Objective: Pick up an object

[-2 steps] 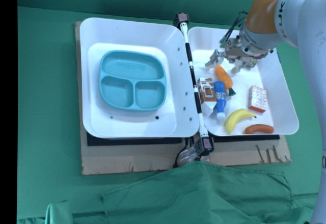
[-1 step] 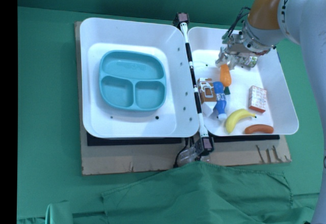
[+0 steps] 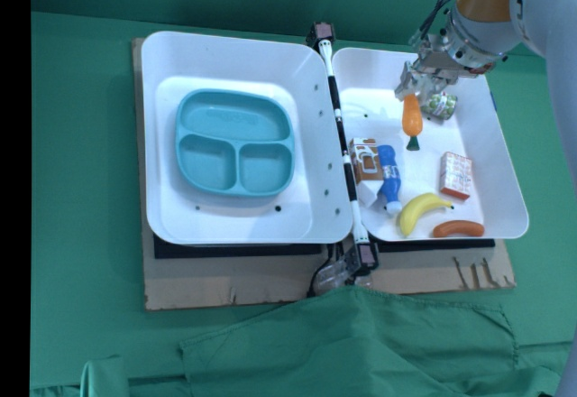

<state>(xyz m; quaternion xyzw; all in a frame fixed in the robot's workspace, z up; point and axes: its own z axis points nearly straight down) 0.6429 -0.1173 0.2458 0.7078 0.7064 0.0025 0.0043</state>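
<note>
Teal divided plate (image 3: 236, 143) fills left bin (image 3: 180, 52); carrot (image 3: 412, 118) in right bin (image 3: 500, 170).

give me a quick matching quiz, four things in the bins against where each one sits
Things:
1. tray
2. carrot
3. sausage
4. banana

Places:
A. right bin, just under the claw
B. left bin
C. right bin, near edge, by the right corner
D. right bin, just left of the sausage

Pairs: 1-B, 2-A, 3-C, 4-D
</note>
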